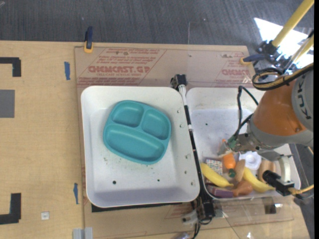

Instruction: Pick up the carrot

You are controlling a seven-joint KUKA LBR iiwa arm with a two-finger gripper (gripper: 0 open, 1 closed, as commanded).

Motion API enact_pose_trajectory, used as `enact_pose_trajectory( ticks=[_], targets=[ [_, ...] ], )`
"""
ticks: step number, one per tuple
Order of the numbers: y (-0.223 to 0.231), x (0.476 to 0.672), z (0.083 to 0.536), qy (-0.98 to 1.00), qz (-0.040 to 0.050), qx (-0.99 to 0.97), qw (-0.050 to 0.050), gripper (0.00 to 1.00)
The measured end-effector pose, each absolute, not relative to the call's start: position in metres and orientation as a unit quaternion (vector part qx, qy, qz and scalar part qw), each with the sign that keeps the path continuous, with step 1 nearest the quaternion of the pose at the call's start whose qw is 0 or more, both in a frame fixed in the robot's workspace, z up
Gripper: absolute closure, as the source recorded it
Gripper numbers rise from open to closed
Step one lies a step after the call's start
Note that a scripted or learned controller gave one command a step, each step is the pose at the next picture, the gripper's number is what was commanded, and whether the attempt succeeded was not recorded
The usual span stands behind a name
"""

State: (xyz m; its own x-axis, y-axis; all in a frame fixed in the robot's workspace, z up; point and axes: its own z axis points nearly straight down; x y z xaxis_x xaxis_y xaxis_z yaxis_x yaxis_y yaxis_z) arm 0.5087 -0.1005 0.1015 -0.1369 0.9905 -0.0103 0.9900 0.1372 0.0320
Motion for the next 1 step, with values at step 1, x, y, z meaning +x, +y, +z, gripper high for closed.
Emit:
enact_pose_trajectory(
  ticks=[1],
  targets=[
    [-0.0125,0.5364,0.1865,0.707,0.0029,0.707,0.001,1.0]
  ],
)
